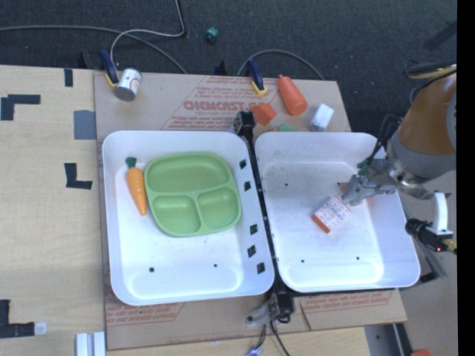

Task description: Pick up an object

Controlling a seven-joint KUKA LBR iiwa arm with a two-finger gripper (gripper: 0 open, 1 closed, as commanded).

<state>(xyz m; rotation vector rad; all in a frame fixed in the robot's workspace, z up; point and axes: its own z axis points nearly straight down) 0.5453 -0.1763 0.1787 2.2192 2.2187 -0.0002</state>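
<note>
Bench top: pale wood-grain surface (44, 221) on the left, marked with dark tape pieces. A brown cardboard sheet (200, 106) with red printed lettering lies under both bins. Beyond the bench's far edge, dark carpet-like floor (297, 13) with thin cables trailing across it and a small teal object (211, 33) lying loose.

Left bin (185, 280): white, shallow. Holds a green divided plate (193, 193) with three compartments, lying flat. A toy carrot (136, 188), orange with a green top, lies just beside the plate's left edge, lengthwise along it.

Right bin (297, 191): white, scuffed floor. One small packet (331, 214), white with orange-red print, lies tilted near the bin's middle-right.

On the cardboard behind the bins: a small silver can (130, 84) on its side at far left, two blue-and-yellow clamps (257, 80) on the cardboard's far edge, an orange cone-shaped toy (292, 95), a small orange block (265, 113), and a white cube (322, 116).

Arm (427, 132): grey body with orange band, entering from the right over the right bin's far-right rim. Gripper (355, 193) sits low over the right bin, reaching toward the packet's upper-right corner, very near or touching it. Too blurred and small to tell how the gripper is set, or whether the packet is in its grasp. The packet appears to rest on the bin floor.
</note>
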